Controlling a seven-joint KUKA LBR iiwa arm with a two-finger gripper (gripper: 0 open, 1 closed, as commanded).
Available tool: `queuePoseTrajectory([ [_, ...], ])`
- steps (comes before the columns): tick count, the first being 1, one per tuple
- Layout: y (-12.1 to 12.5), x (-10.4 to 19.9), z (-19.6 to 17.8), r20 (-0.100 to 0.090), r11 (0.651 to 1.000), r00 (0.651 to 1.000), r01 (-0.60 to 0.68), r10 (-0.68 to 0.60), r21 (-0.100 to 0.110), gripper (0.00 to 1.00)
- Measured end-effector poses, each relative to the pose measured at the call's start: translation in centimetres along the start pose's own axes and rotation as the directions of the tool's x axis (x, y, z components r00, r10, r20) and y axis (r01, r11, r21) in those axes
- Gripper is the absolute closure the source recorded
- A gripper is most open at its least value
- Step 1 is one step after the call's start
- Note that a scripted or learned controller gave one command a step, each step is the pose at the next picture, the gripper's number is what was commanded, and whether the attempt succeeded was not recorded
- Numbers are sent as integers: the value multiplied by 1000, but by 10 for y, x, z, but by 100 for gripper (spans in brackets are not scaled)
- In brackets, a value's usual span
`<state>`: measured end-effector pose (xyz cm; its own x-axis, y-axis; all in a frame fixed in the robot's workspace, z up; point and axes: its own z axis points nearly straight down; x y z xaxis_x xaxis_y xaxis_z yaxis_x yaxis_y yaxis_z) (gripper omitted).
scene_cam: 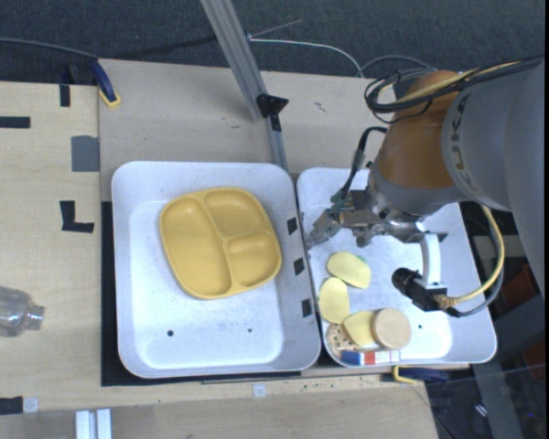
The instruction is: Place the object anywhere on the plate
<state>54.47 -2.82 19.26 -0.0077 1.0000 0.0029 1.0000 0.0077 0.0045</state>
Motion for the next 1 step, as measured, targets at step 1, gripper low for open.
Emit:
queuePoseTrajectory([
  [1, -39, 48, 5, 1, 1000, 1000, -3, 3, 10, 0],
])
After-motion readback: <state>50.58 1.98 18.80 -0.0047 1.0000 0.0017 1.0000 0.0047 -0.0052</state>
